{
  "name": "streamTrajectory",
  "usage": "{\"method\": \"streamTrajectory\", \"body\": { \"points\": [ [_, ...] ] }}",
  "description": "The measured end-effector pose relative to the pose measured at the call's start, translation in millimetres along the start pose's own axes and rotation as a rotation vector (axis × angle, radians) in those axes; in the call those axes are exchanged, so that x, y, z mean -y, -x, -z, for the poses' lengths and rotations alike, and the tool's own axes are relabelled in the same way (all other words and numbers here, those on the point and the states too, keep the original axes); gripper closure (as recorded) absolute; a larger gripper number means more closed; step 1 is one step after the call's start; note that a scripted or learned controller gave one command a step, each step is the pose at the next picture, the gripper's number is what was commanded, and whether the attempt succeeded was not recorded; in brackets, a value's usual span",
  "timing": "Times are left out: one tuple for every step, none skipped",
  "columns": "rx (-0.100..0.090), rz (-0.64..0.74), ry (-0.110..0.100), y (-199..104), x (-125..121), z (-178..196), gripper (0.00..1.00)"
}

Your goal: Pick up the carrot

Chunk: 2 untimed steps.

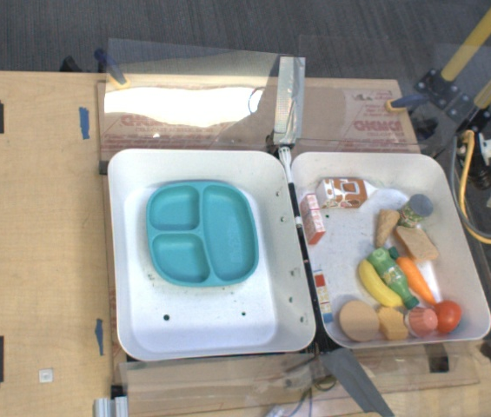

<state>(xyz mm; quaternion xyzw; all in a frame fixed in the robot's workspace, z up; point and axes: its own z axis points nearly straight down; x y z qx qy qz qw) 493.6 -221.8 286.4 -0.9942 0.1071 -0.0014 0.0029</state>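
Seemingly plastic, smooth tapered orange carrot [417,280], glossy curved banana [377,283] nearby

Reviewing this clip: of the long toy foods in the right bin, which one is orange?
The carrot: a slim orange piece lying diagonally, between the green bottle and the bin's right side. The banana beside the bottle is yellow.
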Motion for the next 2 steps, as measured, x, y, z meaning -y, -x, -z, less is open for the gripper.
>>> {"method": "streamTrajectory", "body": {
  "points": [
    [0.016, -0.018, 0.0, 1.9, 4.4, -174.4, 0.0],
    [-0.006, -0.099, 0.004, -2.9, 62.8, -197.3, 0.0]
  ]
}}
